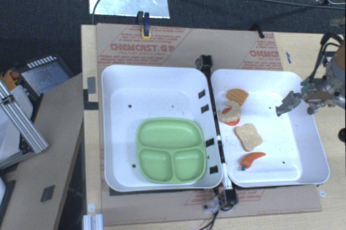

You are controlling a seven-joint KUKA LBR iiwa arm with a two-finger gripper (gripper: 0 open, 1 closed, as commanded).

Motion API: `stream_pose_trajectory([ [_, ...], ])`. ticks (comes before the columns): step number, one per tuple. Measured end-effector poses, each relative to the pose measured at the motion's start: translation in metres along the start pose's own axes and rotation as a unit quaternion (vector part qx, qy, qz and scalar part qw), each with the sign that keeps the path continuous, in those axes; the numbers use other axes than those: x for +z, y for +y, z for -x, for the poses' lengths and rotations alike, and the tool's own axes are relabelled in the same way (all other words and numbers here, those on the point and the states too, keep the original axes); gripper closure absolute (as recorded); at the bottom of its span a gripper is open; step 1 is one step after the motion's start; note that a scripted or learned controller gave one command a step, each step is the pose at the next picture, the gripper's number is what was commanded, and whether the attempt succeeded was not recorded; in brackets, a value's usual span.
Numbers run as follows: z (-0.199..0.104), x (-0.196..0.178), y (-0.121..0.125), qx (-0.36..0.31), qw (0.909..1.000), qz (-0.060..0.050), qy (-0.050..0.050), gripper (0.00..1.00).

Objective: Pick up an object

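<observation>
The right bin [311,169] holds several toy foods. A brown bun piece [237,96] lies near the bin's back left, touching a pale slice with a red rim [231,114] just in front of it. A tan toast slice [248,136] sits closer to the front, and an orange pepper with a green stem [252,159] lies nearest the front edge. My gripper [299,107] hovers over the right part of this bin, to the right of the foods. It is open, its dark fingers [285,105] spread apart with nothing between them.
The left bin [116,94] holds a green divided plate [172,149] toward its front. A black clip strip [212,115] joins the two bins. Cardboard lies under both bins, and cables run across the dark floor behind.
</observation>
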State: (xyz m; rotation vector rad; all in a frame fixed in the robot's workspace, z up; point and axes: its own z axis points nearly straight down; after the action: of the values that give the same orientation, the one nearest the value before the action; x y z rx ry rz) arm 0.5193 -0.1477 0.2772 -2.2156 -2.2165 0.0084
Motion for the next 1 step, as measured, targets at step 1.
stream_pose_trajectory([
  [1, -0.0004, -0.0058, 0.0019, -0.001, 1.0000, 0.006, -0.001, 0.00],
])
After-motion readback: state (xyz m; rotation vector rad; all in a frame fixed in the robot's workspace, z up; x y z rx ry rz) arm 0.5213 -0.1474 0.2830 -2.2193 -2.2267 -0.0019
